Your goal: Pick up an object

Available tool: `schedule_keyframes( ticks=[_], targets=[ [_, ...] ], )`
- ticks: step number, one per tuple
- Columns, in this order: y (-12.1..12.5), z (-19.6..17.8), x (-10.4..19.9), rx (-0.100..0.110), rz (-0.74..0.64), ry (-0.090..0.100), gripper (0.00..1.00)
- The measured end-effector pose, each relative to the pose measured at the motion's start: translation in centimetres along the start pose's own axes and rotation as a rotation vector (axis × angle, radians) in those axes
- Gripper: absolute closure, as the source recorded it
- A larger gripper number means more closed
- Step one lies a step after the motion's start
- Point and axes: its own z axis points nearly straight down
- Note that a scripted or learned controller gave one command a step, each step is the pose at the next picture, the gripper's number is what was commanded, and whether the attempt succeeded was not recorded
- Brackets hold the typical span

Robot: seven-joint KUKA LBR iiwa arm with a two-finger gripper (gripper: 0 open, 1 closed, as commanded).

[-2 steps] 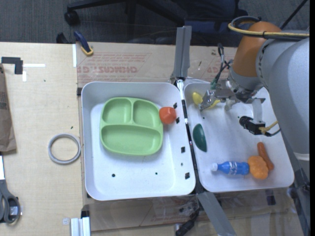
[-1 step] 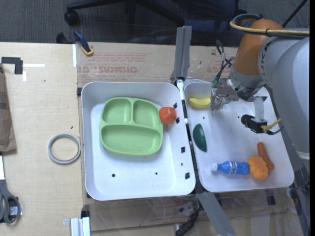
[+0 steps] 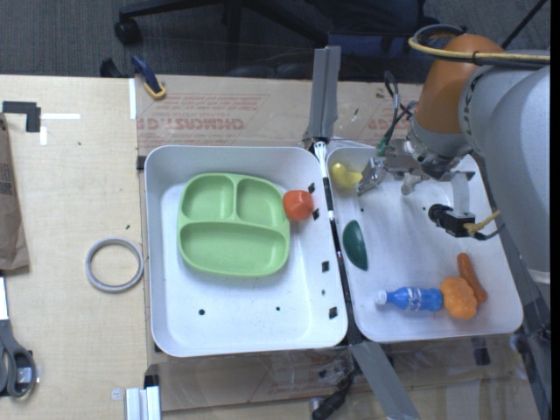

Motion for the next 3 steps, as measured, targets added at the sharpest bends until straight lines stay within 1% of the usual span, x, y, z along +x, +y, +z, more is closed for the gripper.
schedule_keyframes(
  ticks=[1, 2, 3],
  targets=[
    [-6.7, 1.0, -0.5, -0.002, 0.009, 0.004, 0.00],
    [-0.6, 0.4, -1.5, -0.002, 0.004, 0.003, 0.00],
    [-0.6, -0.6, -1.5, -0.003, 0.001, 0.001, 1.00]
  ],
)
